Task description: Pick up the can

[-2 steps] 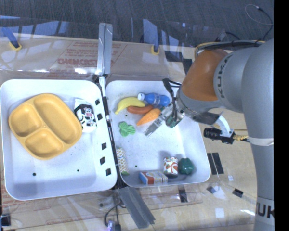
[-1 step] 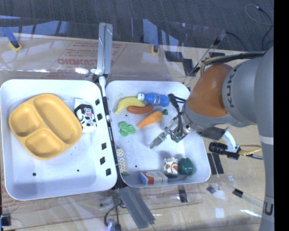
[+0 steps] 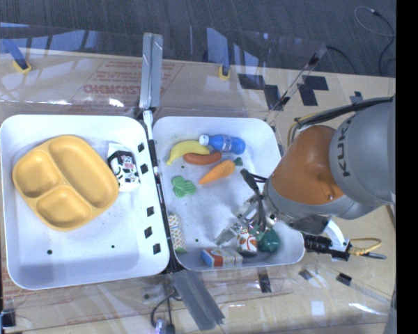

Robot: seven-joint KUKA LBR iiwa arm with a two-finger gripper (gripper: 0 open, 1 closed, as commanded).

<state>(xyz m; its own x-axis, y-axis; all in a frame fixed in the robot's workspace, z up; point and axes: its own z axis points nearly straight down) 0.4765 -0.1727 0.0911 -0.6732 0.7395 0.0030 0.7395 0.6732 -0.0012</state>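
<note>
The counter (image 3: pixel 70 89) carries two white bins, and the grey arm (image 3: pixel 362 158) with its orange band (image 3: pixel 303 172) leans in over the right bin (image 3: pixel 279 134), the one the tool is working in. The left bin (image 3: pixel 28 263) sits well off to the tool's far side, holding a yellow divided plate (image 3: pixel 63 179) and, between that plate and the tool, a small black-and-white cow-patterned thing (image 3: pixel 125 167). The tool (image 3: pixel 242 229) itself hangs low in the near corner of the right bin, and I cannot tell whether it is released or clenched, since the metal parts blur together there. Right at its tip, touching or nearly so, lies the can (image 3: pixel 248 243), small with orange and white markings, and just beside that a dark green round object (image 3: pixel 269 241). A little box with red and blue on it (image 3: pixel 219 258) rests just below the tool against the bin wall. Farther from the tool, toward the back of the bin, lie a banana (image 3: pixel 183 149), a blue bottle (image 3: pixel 224 143), a red sausage (image 3: pixel 202 158) and an orange carrot (image 3: pixel 217 172), with a green toy (image 3: pixel 183 186) off to the tool's far side.
</note>
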